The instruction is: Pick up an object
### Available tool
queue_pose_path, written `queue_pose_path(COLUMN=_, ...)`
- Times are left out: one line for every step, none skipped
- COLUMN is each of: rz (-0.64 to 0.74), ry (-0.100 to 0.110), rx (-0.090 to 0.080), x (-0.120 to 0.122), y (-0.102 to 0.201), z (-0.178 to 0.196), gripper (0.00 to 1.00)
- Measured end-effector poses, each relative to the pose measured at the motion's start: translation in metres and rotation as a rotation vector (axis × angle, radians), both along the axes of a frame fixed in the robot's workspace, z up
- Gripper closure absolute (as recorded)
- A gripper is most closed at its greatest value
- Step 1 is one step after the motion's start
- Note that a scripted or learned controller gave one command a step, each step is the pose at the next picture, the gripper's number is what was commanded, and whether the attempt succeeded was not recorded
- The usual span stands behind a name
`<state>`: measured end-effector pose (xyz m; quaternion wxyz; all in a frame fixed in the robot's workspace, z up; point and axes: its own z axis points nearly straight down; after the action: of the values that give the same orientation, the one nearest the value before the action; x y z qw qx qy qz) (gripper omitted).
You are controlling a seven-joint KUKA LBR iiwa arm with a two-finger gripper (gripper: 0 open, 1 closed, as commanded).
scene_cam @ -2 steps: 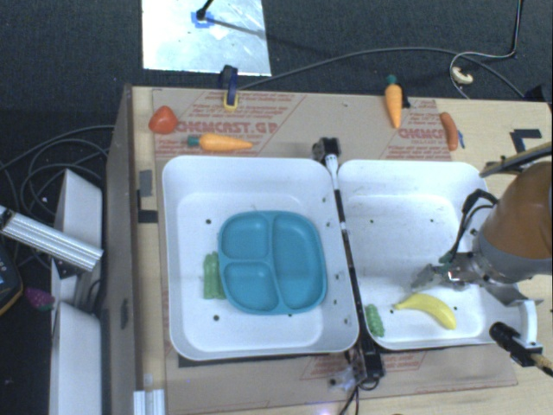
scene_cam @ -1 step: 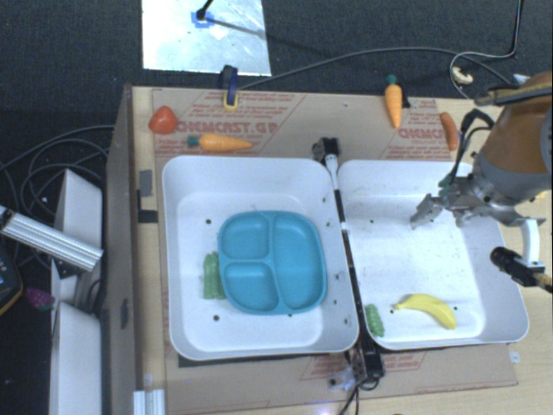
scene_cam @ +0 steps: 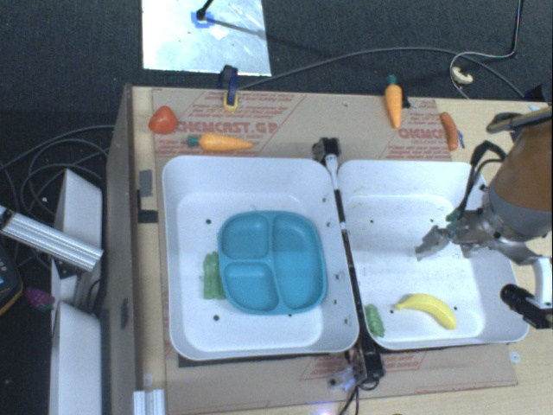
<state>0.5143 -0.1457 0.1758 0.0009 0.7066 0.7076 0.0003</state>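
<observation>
The banana (scene_cam: 426,309) lies in the right bin (scene_cam: 380,184), near its front wall, with the curved back turned up and one tip pointing to the front right corner. A small green pod (scene_cam: 373,320) lies just beside it to the left, in the front left corner of the same bin, apart from the banana. The hand (scene_cam: 432,242) hangs over the middle of this bin, above and behind the banana, and touches nothing; its grey fingers (scene_cam: 429,240) seem a little spread, and there is nothing between them. The banana looks like a toy of plastic, so it is probably light and stiff, with a smooth skin that may slip. The best place to take hold seems the thick middle part, with the fingers across the narrow width, because the ends are thin and the curve can roll out. The left bin (scene_cam: 186,188) carries a blue plate (scene_cam: 272,262) with compartments and a green thing (scene_cam: 211,276) at the plate's left edge.
</observation>
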Motion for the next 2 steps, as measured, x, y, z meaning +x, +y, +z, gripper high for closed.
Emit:
queue_pose_path(rz=-0.001, ry=0.002, rx=0.001, x=-0.028, y=-0.007, z=-0.054, gripper=0.00)
queue_pose_path(rz=0.002, ry=0.000, rx=0.001, x=0.039, y=0.010, z=-0.079, gripper=0.00)
